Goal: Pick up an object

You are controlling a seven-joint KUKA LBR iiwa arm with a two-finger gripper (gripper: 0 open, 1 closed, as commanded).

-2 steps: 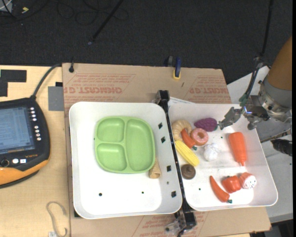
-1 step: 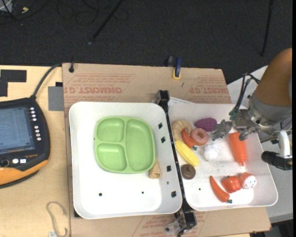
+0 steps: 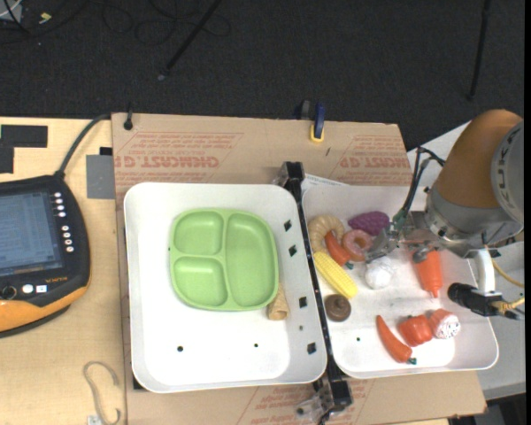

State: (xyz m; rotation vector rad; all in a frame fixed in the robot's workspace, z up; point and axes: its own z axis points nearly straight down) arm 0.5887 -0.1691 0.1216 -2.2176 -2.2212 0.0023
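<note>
My gripper (image 3: 388,240) hangs low over the middle of the right bin (image 3: 478,357), reaching in from the right under the grey and orange arm. It is just above a white ball (image 3: 379,275) and next to a pink ring (image 3: 358,242) and a purple piece (image 3: 369,222). An orange carrot (image 3: 429,272) lies just to the right of the gripper. A yellow corn cob (image 3: 334,274) and a red pepper (image 3: 336,249) lie to its left. Nothing visibly hangs from the gripper.
The right bin also holds a brown donut (image 3: 337,306), a red chili (image 3: 392,338), a red tomato (image 3: 417,328) and a red-and-white piece (image 3: 445,326). The left bin (image 3: 150,326) bears a green divided plate (image 3: 224,259) and a cone (image 3: 277,305). A tablet (image 3: 26,246) lies far left.
</note>
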